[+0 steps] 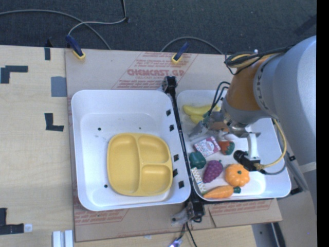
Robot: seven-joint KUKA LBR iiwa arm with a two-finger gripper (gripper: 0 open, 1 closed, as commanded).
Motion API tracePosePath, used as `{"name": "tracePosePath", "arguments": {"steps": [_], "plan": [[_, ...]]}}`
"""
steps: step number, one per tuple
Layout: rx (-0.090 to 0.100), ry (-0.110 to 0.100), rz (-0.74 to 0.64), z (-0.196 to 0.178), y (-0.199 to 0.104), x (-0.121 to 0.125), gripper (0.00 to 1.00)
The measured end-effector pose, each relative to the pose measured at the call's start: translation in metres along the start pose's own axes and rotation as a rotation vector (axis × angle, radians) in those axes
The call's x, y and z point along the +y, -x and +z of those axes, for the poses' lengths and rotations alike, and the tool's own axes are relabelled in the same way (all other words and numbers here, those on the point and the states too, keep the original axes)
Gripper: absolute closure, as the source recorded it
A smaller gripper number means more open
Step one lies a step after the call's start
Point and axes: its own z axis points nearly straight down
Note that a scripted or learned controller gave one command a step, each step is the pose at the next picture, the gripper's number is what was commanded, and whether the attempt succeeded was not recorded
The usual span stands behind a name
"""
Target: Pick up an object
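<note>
The right bin (280,188) holds toy food. A yellow banana (191,110) lies at its back left. A pink and white packet (206,146) sits mid-bin, with a small red piece (225,147) beside it. Toward the front are a dark green piece (197,160), purple grapes (213,171), an orange pumpkin (237,175) and a carrot (220,192). My gripper (203,127) hangs low over the bin's left part, just in front of the banana and just behind the packet. I see nothing held in it.
The left bin (82,138) holds a yellow divided plate (139,163). A black divider clip (169,84) sits at the back where the bins meet. The bulky grey arm (288,96) covers the right bin's back right. Cables trail behind the bench.
</note>
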Motion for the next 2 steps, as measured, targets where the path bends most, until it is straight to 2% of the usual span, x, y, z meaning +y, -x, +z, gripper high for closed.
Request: {"name": "tracePosePath", "arguments": {"steps": [1, 2], "plan": [[0.000, 0.003, 0.001, 0.000, 0.023, -0.027, 0.00], [0.001, 0.002, -0.002, 0.000, 0.005, 0.033, 0.00]]}}
